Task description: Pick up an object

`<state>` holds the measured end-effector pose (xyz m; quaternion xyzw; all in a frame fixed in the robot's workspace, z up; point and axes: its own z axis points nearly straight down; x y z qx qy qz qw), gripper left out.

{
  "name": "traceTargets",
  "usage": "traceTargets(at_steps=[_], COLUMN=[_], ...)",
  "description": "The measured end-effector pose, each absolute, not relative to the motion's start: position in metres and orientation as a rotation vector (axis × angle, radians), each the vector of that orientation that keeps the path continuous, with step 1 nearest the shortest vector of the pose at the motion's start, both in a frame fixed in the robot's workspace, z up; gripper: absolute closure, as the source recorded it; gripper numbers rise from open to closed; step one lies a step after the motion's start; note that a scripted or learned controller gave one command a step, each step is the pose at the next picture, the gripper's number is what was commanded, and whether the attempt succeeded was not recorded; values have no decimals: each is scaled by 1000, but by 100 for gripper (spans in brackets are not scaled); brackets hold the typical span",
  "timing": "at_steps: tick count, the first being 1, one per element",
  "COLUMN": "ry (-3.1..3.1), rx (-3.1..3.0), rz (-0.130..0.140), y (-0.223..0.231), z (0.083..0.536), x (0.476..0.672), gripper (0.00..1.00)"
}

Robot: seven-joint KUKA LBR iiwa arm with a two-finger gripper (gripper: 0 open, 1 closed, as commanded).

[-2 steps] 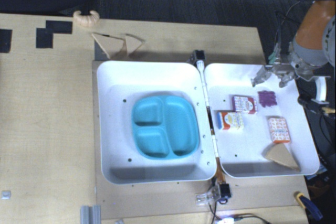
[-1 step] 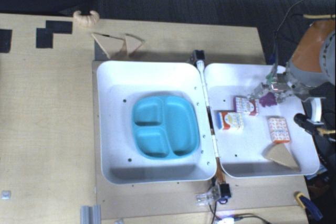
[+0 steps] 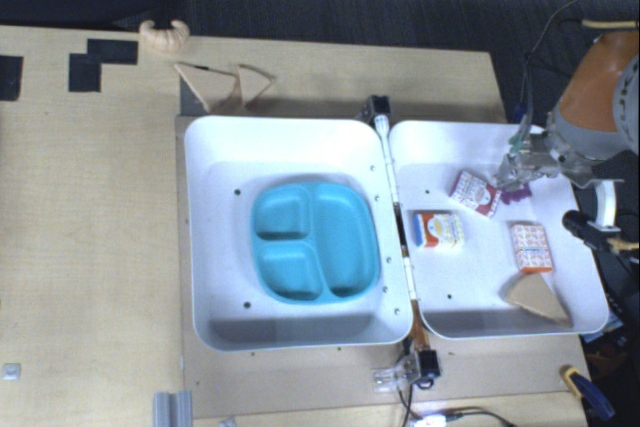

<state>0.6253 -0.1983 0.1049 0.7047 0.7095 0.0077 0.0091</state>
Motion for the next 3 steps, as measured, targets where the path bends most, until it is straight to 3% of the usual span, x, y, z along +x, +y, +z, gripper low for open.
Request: traceTargets(at_steps=[1,2,3], ry=[2217,2217,2217], rx=[2201,2195,2196], rz=[23,28,27], y=[-198,-198,-198], z=[105,116,116], x=[625,627,627], gripper=[0,100,0])
